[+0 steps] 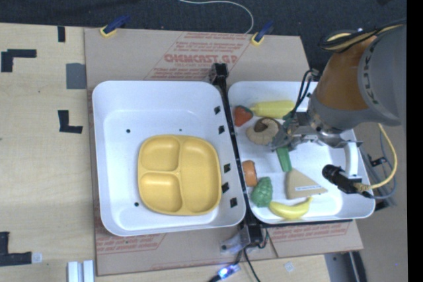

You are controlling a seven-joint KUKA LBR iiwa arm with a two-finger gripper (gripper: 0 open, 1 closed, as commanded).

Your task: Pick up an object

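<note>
Green and thin, the stick (pixel 283 159) lies on the floor of the right bin (pixel 330 203), near its middle, pointing roughly from the far side toward the near side. Its upper end sits right under the gripper (pixel 289 135), which hangs low over the bin at the end of the arm (pixel 350 86). From this slant I cannot tell whether the jaws are apart or together, or whether they touch the stick at all. Just left of the gripper is a tan round piece (pixel 262 131), close enough that contact cannot be ruled out. Beyond it, toward the far wall, lie a yellow cob (pixel 271 107) and a red piece (pixel 242 115), the red one hard against the wall shared with the left bin (pixel 119 142). Just right of the stick's lower end is a tan wedge (pixel 303 184), with a banana (pixel 291 209) along the near wall below it. A green lump (pixel 262 191) and an orange piece (pixel 249 172) crowd the near left corner, both near the shared wall. Bare white floor shows mainly right of the stick and wedge, under the arm. Across the wall, the left bin bears a yellow plate (pixel 180 174) with three compartments, and bare floor lies all round it. Both bins rest on cardboard (pixel 192 56).
</note>
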